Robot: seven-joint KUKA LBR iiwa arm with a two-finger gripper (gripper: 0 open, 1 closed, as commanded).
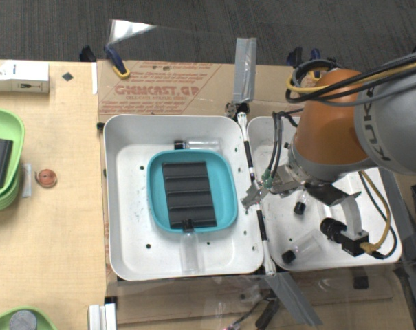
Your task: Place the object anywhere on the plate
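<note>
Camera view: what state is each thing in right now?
Teal square plate: flat in the left white bin, bearing a black ribbed block.
Black ribbed block: lying flat on the plate.
Gripper: low over the divider between the bins, fingers unclear.
Right white bin: under the arm.

Arm [331, 126] covers much of the right bin [386, 249], hiding the gripper and whatever lies beneath; left of the left bin [118, 184], a green dish [5, 160] is cut by the frame edge
</note>
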